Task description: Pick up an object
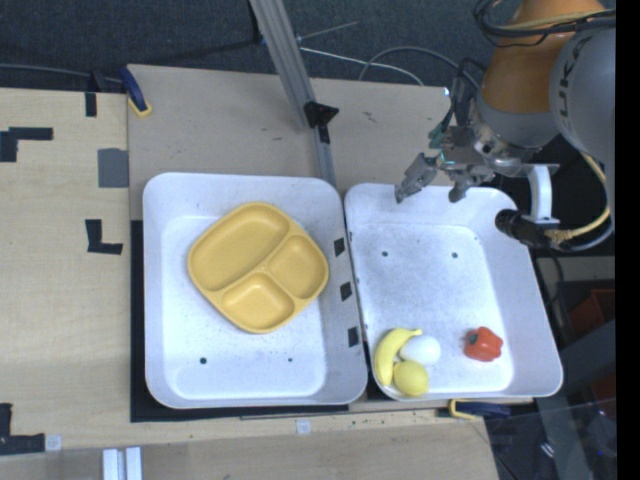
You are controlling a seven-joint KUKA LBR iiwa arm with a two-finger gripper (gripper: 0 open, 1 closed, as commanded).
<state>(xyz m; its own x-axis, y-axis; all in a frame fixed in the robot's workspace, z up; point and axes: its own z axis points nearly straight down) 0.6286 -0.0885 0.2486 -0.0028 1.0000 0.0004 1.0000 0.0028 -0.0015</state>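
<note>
From the camera view above the bench, the grey arm with its orange band reaches in from the right, and its two-finger gripper [433, 189] hangs over the far rim of the right-hand shallow white bin [440, 268], fingers spread apart with nothing between them. Every candidate for picking sits at the opposite, near end of that bin, well apart from the gripper: a curved yellow plastic banana [393, 349] lies in the near left corner, touching a small white egg-shaped piece [422, 350] and a round yellow lemon-like fruit [411, 377] just in front of it, while a small red pepper-shaped toy [483, 344] stands alone nearer the right wall. The left-hand white bin [170, 268] carries a yellow three-compartment plastic tray [258, 266], lying flat and tilted askew. The red piece looks the easiest target: probably light, hollow and stiff, with smooth rounded sides that could squirt out of a shallow pinch, so closing across its widest middle seems best. The clustered three look equally light but crowd each other, leaving little room for the fingers.
</note>
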